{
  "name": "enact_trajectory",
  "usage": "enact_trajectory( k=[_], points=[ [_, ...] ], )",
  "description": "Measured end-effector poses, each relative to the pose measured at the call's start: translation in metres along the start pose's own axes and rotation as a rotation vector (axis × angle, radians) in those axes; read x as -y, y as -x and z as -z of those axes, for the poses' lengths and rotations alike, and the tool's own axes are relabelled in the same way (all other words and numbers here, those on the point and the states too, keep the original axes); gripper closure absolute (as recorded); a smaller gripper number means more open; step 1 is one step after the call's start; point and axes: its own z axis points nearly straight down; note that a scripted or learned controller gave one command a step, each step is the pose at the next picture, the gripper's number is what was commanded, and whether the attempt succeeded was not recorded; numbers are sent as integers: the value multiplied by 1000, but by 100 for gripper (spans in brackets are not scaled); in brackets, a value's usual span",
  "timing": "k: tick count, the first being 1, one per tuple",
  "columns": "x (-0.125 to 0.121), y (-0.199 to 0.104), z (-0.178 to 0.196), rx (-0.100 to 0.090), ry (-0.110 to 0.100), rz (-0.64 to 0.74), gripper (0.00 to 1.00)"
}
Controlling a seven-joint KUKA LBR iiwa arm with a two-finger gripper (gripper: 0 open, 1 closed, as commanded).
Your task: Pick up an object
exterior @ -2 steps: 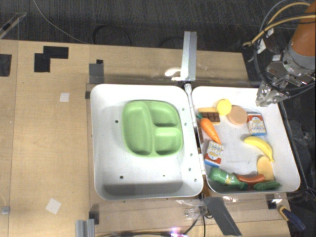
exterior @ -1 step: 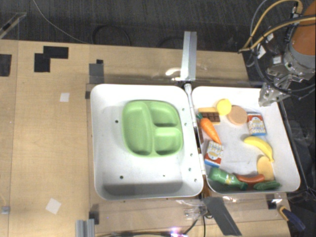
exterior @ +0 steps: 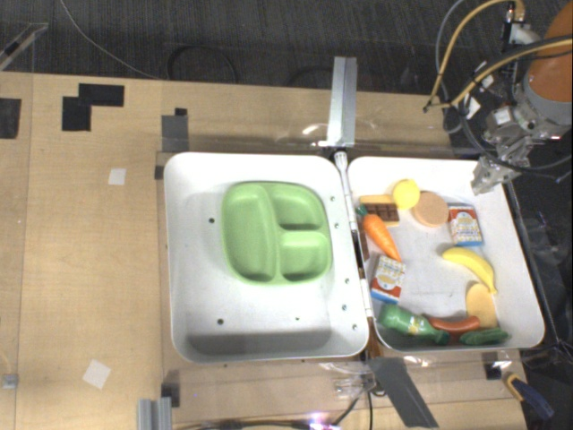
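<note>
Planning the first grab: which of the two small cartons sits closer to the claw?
The carton by the bin's far right wall, beside the tan disc. The other carton lies mid-bin below the carrot, farther from the claw.

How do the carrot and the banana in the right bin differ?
The carrot is orange and tapered; the banana is yellow and curved. The carrot lies near the bin's left wall, touching the small carton below it; the banana lies toward the right side. Both lie flat in the right bin.
</note>
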Motion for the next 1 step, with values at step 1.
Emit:
enact_trajectory(
  k=[1],
  points=[
    [0,2,12,1,2,172,100]
  ],
)
